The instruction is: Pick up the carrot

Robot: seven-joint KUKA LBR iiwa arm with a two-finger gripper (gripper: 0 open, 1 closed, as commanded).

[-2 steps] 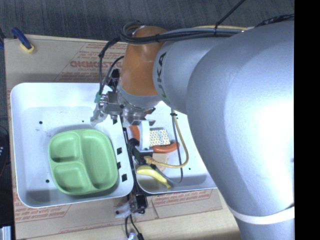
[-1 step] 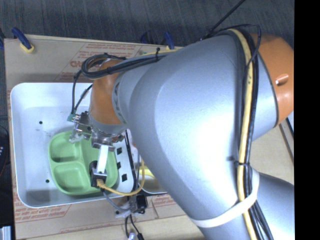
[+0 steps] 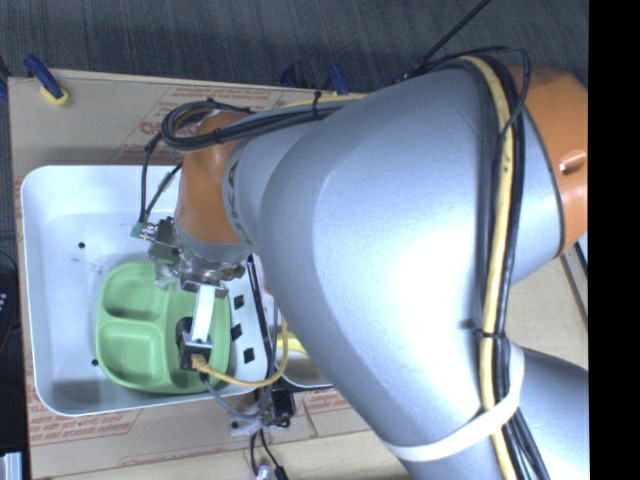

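Note:
My gripper (image 3: 183, 280) hangs low over the left white bin (image 3: 60, 228), just above the right part of a green divided plate (image 3: 130, 333) that lies in the bin's near half. The orange band of the wrist (image 3: 205, 203) sits directly above it. The arm's bulk hides whatever lies under and to the right of the gripper.
The grey arm (image 3: 400, 248) covers the right bin and most of the bench. The left bin's far and left floor shows bare white. A blue and yellow clamp (image 3: 45, 80) sits on the cardboard edge at the far left.

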